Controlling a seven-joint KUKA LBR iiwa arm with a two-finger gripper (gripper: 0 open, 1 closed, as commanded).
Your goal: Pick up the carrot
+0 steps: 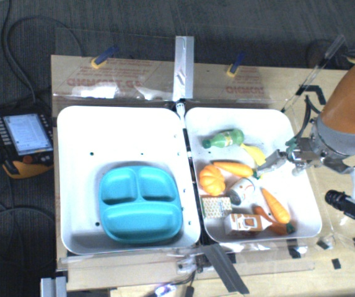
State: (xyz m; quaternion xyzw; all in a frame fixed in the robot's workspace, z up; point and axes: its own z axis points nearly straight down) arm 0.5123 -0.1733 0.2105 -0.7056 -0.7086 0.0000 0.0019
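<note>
The carrot [275,205] lies slanted in the right bin [301,135] beside a small carton [246,223], while the tool [270,164] (its opening impossible to judge) hangs above a banana [255,153].

Backdrop from my feed: dark floor, pale wooden bench.

I see dark grey carpet [239,11] around a light wooden bench [270,82]. A clear plastic sheet [121,73] lies along its far edge under blue and yellow clips [105,57]. A metal bracket [183,67] stands mid-bench. Left on the floor sits a control pendant [19,138] with a lit screen, black cables [16,36] looping nearby. Lighting is even.
</note>
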